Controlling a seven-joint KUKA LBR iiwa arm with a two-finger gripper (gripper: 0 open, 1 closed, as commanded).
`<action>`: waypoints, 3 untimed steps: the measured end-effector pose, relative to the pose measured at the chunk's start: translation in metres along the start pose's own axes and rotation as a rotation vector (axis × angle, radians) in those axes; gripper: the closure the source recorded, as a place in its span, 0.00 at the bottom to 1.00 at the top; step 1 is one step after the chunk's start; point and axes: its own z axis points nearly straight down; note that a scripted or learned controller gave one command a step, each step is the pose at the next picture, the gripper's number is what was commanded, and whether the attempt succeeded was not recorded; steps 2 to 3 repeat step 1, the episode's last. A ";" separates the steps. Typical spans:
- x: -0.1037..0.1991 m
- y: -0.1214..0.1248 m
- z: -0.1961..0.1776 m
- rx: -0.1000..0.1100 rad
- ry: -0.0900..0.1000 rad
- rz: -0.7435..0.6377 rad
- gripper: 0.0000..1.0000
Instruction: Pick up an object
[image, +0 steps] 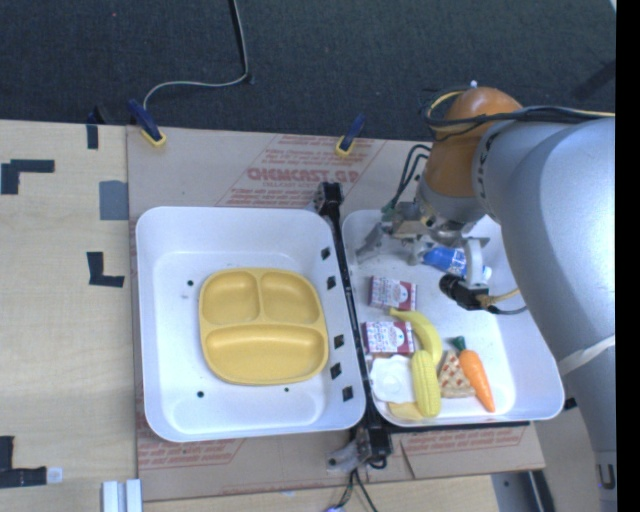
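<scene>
Yellow banana (424, 335) lies in the middle of my right bin (520, 350), beside two small red-and-white cartons (391, 293); the corn cob (425, 383), pizza slice (452, 374) and carrot (475, 378) crowd its near edge. My claw (412, 226) hangs over the bin's far-left corner; whether it is spread or pressed together, I cannot tell. The left bin (165, 300) carries a yellow divided plate (264, 326) at its centre.

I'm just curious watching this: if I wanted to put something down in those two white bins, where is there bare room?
The left white bin has bare floor all round the yellow three-compartment plate, widest below it. The right white bin is crowded: two small red cartons, banana, corn, carrot, with the gripper at its far end.
</scene>
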 end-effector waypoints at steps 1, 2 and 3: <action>0.000 0.000 0.000 0.000 0.000 0.000 0.00; 0.000 0.000 0.000 0.000 0.000 0.000 0.00; 0.000 0.000 0.000 0.000 0.000 0.000 0.00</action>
